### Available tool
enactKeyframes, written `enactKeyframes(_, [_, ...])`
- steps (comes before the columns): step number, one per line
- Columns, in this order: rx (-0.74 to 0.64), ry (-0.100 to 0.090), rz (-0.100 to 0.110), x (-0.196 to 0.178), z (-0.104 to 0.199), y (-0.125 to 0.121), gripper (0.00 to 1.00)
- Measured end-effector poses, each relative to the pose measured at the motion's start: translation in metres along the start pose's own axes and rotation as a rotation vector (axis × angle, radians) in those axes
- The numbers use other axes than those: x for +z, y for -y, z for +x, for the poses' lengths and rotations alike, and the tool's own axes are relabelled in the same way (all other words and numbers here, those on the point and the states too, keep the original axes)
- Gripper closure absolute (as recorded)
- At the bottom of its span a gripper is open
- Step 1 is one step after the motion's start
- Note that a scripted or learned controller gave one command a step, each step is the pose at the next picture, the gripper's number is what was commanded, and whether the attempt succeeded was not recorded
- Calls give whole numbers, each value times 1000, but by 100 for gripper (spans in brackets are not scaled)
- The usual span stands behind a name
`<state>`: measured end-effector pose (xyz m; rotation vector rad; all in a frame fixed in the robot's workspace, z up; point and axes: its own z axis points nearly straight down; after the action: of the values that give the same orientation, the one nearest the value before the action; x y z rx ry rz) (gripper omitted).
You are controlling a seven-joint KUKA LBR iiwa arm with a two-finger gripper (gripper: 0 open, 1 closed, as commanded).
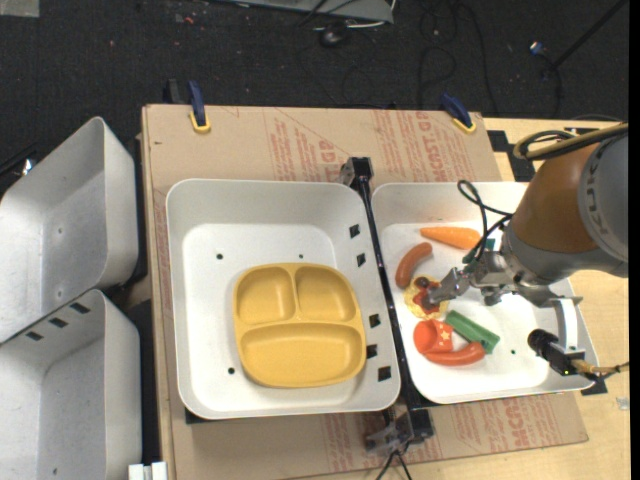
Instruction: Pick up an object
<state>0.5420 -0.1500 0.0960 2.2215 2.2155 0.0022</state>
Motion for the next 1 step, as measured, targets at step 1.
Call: enactKeyframes(1, [-2,-6,-6,-13,3,-3,100])
